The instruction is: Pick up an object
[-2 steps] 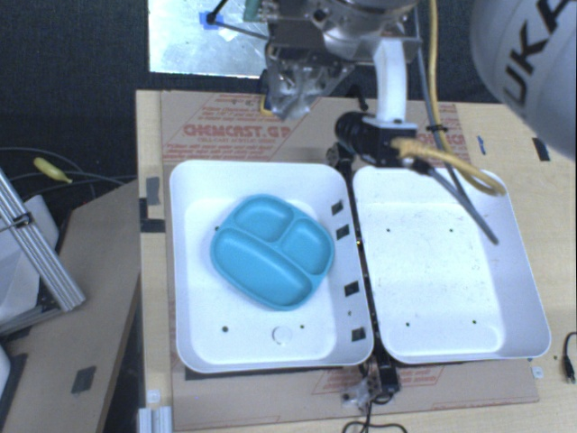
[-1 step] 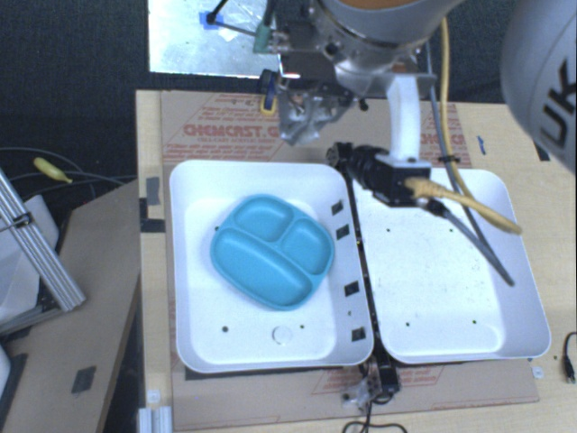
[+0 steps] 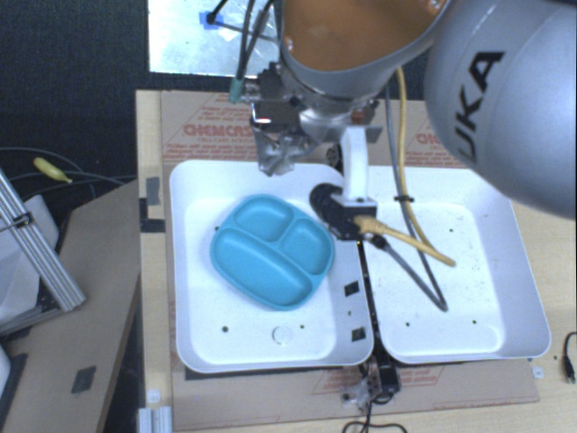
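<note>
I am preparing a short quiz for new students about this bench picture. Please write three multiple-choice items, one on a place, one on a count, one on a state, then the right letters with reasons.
1. Where does the blue plate lie?
A. in the left bin
B. in the right bin
C. on the brown board outside the bins

2. How many compartments does the blue plate have?
A. one
B. three
C. five

3. How does the blue plate rest?
A. flat, open side up
B. upside down
C. standing on its edge

Answers:
1 A: it lies on the floor of the left bin.
2 B: its ridges divide it into one long part and two smaller parts.
3 A: the hollow compartments face the camera.
</note>
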You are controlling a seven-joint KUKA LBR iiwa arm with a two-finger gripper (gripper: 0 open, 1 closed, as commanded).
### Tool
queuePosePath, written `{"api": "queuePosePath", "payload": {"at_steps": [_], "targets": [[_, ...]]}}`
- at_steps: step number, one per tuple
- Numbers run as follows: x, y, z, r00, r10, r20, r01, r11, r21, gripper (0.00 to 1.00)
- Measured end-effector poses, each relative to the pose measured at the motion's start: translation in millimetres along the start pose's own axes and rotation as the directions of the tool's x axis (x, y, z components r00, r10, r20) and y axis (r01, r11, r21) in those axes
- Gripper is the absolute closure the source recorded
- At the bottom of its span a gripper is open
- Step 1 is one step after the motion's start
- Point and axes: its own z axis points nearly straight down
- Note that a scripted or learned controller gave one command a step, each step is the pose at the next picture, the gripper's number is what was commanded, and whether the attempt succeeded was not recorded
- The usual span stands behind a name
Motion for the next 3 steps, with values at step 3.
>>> {"api": "queuePosePath", "payload": {"at_steps": [3], "targets": [[-138.3,16.6,187.6,1.0,0.008,-0.001,-0.008,1.0,-0.016,1.0]]}}
